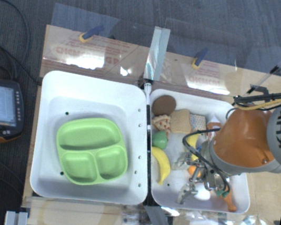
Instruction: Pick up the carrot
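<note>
the tool is low inside the right bin, under the arm's orange band. if it is open or closed i cannot tell, the cables and the wrist cover it. the carrot lies just to the right of the tool, on the bin floor near the front right corner, partly hidden by the wrist. to the left of the tool is a banana, and a green fruit behind it. further left, in the other bin, sits a green divided plate.

Green tray in left bin.
</note>
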Controlling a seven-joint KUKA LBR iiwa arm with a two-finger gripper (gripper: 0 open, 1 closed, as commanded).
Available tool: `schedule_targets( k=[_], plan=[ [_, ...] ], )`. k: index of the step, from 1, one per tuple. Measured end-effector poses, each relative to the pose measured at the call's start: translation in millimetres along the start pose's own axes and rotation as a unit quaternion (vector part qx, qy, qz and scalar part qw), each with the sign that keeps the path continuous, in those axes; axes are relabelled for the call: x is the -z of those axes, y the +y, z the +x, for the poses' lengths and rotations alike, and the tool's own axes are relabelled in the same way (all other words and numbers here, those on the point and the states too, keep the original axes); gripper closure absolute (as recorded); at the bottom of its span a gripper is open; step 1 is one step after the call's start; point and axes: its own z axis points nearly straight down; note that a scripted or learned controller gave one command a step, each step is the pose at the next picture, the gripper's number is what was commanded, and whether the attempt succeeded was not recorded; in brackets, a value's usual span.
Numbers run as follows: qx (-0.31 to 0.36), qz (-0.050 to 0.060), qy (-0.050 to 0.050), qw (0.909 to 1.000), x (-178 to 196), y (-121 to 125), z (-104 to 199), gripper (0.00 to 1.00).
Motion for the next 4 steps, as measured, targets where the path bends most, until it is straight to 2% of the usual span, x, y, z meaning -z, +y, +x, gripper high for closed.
schedule_targets(
  k=[1, 2, 3, 4],
  plan=[
    [-0.001, 0.002, -0.004, 1.0, -18, 4, -31, 0.0],
    [0.063, 0.004, -0.015, 0.9979, -16, 5, -20, 0.0],
    [0.064, 0.005, -0.015, 0.9978, -5, 6, -21, 1.0],
    [0.052, 0.002, -0.011, 0.9986, 130, 64, -23, 1.0]
  ],
)
